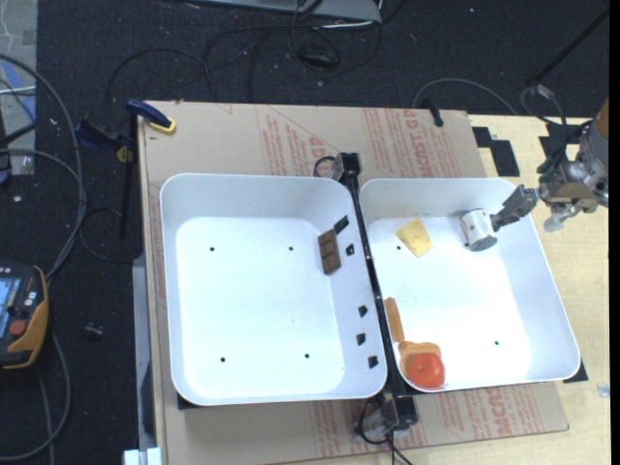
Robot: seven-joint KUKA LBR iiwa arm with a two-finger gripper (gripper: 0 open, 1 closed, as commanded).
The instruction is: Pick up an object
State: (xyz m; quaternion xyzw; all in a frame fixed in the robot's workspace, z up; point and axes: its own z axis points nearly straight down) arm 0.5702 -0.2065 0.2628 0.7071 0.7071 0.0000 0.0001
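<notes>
My gripper (554, 201) hangs over the right rim of the right bin (542, 289), at the far right of the camera view. A small silver cylinder (477, 229) lies in the upper part of that bin, and a dark grey bar runs from it up toward the gripper. Whether that bar belongs to the cylinder or to the gripper is unclear. A yellow wedge (416, 237) rests to the cylinder's left. A red ball (424, 367) and an orange stick (394, 320) lie by the bin's lower left corner. A brown block (330, 252) leans at the left bin's right wall.
The left bin (194, 260) sits beside the right one on a cardboard sheet (387, 134). Black clips (363, 310) line the divider between the bins. Cables (320, 56) trail on the dark floor behind, and a yellow-handled clamp (155, 116) grips the cardboard's back left corner.
</notes>
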